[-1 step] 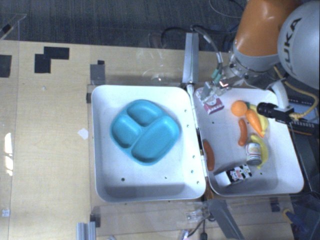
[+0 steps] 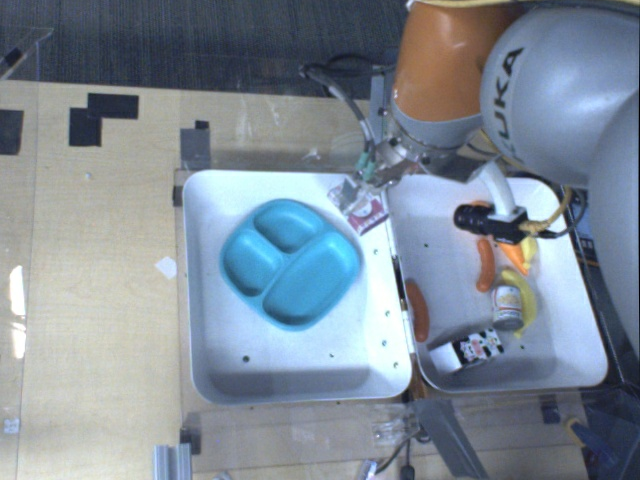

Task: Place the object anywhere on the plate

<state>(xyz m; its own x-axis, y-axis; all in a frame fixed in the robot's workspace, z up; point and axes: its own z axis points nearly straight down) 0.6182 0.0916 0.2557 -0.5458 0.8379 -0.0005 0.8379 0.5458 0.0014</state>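
Observation:
A blue plate [image 2: 290, 261] with three compartments lies in the middle of the left bin [image 2: 215, 368]. My gripper [image 2: 368, 175] hangs over that bin's far right corner, just up and right of the plate. It is shut on a small maroon and white packet [image 2: 366, 210], which dangles below the fingertips, beside the plate's far right rim and above the wall between the bins.
The right bin [image 2: 580, 363] holds an orange sausage-shaped thing [image 2: 486, 265], a yellow banana [image 2: 518, 298] with a small can [image 2: 508, 315] on it, a brown sausage [image 2: 420, 310] by the left wall and a black and white box [image 2: 474, 349] at the front. The arm covers the bin's far side.

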